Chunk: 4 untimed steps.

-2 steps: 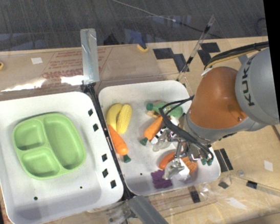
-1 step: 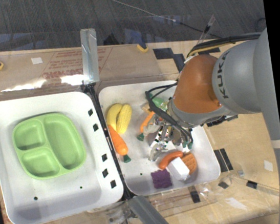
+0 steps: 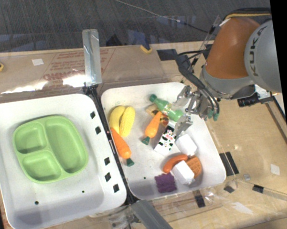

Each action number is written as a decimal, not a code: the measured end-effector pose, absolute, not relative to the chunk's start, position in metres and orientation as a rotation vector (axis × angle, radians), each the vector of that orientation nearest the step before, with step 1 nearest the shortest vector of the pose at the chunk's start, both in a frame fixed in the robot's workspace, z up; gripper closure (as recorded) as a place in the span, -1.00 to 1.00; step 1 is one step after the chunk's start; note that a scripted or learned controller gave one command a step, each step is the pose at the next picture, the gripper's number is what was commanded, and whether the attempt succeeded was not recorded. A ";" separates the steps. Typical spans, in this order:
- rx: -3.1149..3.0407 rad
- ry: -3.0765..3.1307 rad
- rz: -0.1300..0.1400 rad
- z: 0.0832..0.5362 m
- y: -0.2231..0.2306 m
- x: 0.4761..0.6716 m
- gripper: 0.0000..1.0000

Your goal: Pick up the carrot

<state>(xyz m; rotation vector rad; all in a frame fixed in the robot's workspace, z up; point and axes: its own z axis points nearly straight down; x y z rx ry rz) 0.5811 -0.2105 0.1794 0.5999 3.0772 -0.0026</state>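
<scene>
Two orange carrot-like pieces lie in the right bin (image 3: 211,178). One carrot (image 3: 121,145) with a green stub runs along the bin's left wall, below a yellow banana (image 3: 122,119). The other carrot (image 3: 155,124) lies tilted near the middle, its dark green end pointing down-left. My gripper (image 3: 179,112) reaches in from the right, low over the bin's upper right part. It is open, with one finger (image 3: 186,95) above and one below. A green bottle-shaped toy (image 3: 165,108) lies just left of it, its near end at the finger gap. The middle carrot sits a little left of the fingertips, apart from them.
A black-and-white patterned box (image 3: 164,141), a white block (image 3: 186,144), a red-orange piece (image 3: 175,161), a white cube (image 3: 183,172) and a purple block (image 3: 165,183) crowd the bin's lower right. The left bin (image 3: 14,209) holds a green divided plate (image 3: 50,148).
</scene>
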 end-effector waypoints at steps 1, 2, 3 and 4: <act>0.132 3.119 -0.013 0.109 -0.173 0.583 -1.00; 0.100 3.134 0.000 0.095 -0.136 0.632 -1.00; -0.036 3.140 -0.005 0.093 -0.093 0.617 -1.00; 0.613 3.083 0.000 0.115 -0.121 0.594 -1.00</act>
